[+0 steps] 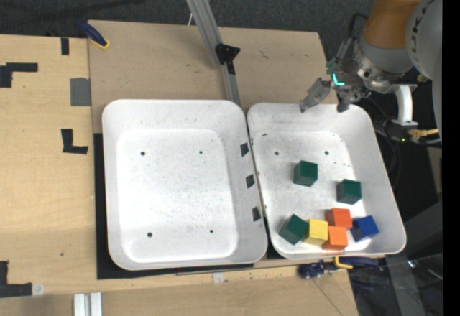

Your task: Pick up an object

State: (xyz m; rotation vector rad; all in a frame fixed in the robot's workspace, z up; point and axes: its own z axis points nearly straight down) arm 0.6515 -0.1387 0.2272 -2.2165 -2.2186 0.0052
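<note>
Bench's right bin point(374, 136) holds 7 blocks; fingers point(315, 98) spread apart, gripping nothing, above its far rim.

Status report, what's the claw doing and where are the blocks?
Claw open, holding nothing, over right bin's far rim. Blocks in right bin: lone green block nearest, others clustered at near edge. Nothing in the way.

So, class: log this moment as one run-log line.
pincer: open, above right bin's far rim, holding nothing | blocks: seven, all in right bin | left bin: no blocks | pick: not yet done
</note>
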